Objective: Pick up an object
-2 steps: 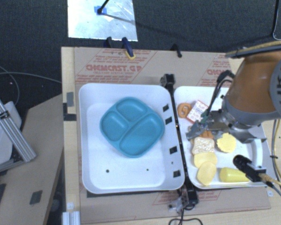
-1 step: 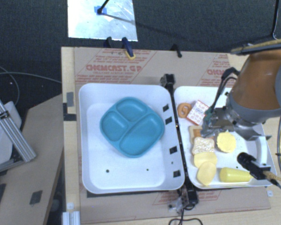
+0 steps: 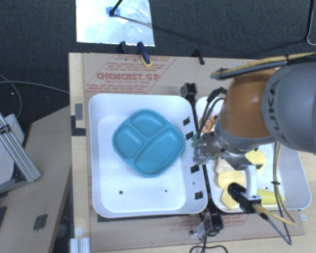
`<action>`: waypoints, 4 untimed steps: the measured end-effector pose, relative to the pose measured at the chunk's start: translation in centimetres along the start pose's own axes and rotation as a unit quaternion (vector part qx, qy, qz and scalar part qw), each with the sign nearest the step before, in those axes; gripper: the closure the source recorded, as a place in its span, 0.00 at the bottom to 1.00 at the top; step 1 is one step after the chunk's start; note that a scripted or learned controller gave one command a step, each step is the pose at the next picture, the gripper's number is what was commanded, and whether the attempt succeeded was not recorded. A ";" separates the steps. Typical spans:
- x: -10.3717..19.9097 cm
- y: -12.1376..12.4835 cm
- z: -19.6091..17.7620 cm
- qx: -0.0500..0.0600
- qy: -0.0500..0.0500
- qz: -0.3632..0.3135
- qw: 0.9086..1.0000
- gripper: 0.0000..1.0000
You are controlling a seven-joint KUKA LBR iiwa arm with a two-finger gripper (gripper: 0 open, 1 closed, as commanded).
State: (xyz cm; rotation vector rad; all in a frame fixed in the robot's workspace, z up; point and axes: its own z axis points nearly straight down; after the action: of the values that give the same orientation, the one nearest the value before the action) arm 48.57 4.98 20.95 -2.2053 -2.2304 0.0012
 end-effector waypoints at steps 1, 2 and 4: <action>5.7 3.6 1.2 -0.003 0.000 0.000 1.000 1.00; 5.4 3.5 0.1 -0.003 -0.001 0.002 1.000 1.00; 9.0 5.3 -16.7 -0.004 -0.001 0.002 1.000 1.00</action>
State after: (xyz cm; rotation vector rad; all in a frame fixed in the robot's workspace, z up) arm 53.88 13.94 37.69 -2.2142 -2.2308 -0.0066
